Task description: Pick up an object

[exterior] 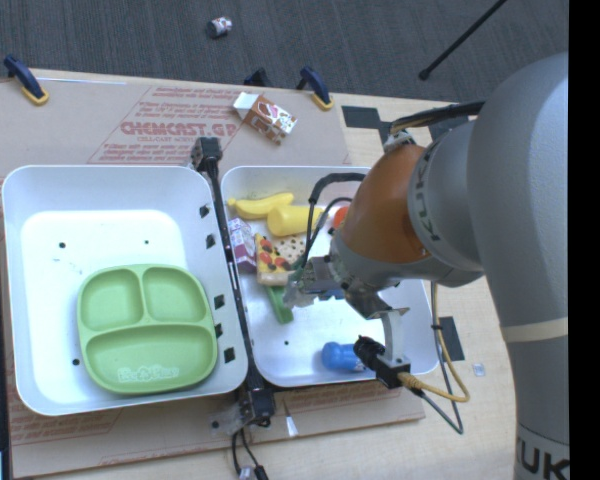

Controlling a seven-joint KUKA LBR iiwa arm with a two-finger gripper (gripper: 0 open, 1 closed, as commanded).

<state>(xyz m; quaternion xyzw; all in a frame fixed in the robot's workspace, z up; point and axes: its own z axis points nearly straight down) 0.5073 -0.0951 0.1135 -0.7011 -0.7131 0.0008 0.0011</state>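
Over the right bin (280, 368), end effector (305, 290) sits low beside the green piece (281, 306), grip state can't tell, nothing visibly lifted, pick not done.

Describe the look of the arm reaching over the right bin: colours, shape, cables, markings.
The arm is thick, rounded and matte grey, with a glossy orange band above the wrist. White lettering shows low on its body. A black cable loops beside the wrist, and a yellow cable trails from a black fitting below it.
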